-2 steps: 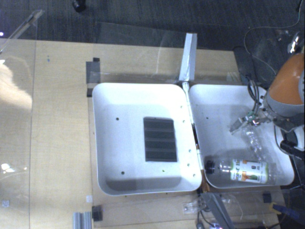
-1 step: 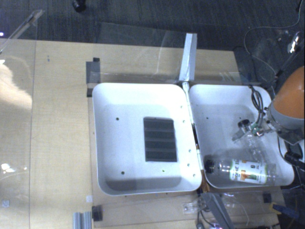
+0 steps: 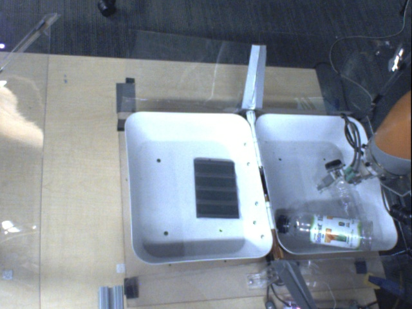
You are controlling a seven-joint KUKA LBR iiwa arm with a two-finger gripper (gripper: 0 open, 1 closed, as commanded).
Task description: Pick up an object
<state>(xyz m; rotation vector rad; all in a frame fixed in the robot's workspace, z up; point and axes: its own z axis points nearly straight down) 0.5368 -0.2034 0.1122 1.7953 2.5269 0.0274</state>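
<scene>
I see the right bin (image 3: 302, 134) holding a clear plastic bottle (image 3: 322, 229), lying on its side along the bin's near wall, black cap toward the left bin (image 3: 148, 172). A dark ribbed rectangular block (image 3: 217, 187) lies flat in the middle of the left bin. The arm (image 3: 393, 137) reaches over the right bin's far right side, and its gripper (image 3: 335, 172) hangs above the bin floor, behind the bottle and apart from it. At this blur I cannot tell how its claw is set.
</scene>
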